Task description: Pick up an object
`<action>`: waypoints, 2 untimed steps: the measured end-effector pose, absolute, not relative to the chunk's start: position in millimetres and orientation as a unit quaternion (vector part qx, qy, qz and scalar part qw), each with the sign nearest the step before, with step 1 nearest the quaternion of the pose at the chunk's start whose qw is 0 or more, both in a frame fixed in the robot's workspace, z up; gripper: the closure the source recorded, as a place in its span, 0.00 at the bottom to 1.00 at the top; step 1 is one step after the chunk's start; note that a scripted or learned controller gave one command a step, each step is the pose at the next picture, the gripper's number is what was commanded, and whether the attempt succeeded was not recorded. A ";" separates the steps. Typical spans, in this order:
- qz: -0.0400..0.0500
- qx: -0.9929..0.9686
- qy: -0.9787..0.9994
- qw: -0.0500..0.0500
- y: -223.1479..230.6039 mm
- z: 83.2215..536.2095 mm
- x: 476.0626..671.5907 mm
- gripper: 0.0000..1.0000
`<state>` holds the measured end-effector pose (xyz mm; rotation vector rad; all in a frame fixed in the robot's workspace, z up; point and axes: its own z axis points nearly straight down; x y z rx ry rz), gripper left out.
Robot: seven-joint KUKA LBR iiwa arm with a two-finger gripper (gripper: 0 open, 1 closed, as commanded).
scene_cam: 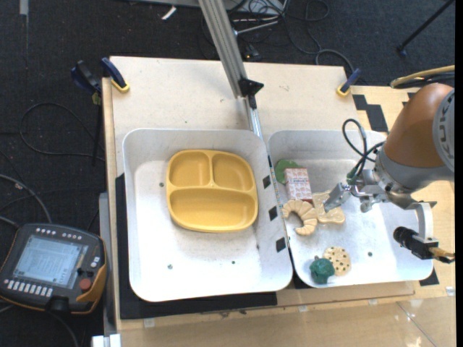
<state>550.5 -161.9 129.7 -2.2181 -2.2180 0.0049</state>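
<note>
one fixed camera, above the bench (181,92), slanting down, both bins (145,266)

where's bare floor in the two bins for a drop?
Left bin: bare strip in front of the yellow plate and a narrower one to its left. Right bin: bare floor right of the cookie, below the gripper. Crowded: the right bin's left side, with the pink box, tan pretzel and green toy.

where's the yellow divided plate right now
The yellow divided plate lies in the left white bin, toward its upper middle, apart from the toys in the right bin.
</note>
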 end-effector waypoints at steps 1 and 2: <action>0.000 -0.707 -0.707 0.000 -162.2 142.8 552.4 1.00; -0.001 -0.707 -0.707 -0.003 -167.2 203.4 548.2 1.00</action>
